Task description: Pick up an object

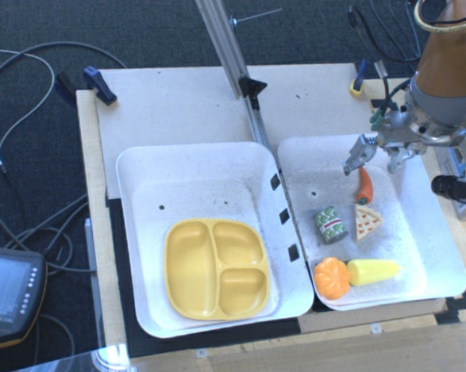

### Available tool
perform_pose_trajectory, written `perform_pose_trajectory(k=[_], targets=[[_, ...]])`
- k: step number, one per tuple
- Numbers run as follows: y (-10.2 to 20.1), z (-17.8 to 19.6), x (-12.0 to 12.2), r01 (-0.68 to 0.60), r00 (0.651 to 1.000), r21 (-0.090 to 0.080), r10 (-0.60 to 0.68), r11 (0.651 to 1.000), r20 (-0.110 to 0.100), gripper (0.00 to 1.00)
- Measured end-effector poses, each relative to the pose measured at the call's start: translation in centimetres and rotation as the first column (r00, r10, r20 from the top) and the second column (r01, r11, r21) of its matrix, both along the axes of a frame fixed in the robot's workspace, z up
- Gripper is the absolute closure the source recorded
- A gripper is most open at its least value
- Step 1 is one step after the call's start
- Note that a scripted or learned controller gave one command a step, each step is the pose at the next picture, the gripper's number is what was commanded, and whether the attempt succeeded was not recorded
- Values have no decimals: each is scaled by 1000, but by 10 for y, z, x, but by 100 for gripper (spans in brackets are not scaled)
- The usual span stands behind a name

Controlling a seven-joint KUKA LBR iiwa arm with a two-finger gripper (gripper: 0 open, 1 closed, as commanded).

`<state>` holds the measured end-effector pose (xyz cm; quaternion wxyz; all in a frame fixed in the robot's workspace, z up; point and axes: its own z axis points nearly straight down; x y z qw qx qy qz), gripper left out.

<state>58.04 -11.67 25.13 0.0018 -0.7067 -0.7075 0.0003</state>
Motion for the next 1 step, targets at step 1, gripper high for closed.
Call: perform_pose_trajectory(k=[1], targets=[[0, 0, 0, 0, 1000, 0, 0, 1000, 1, 0]])
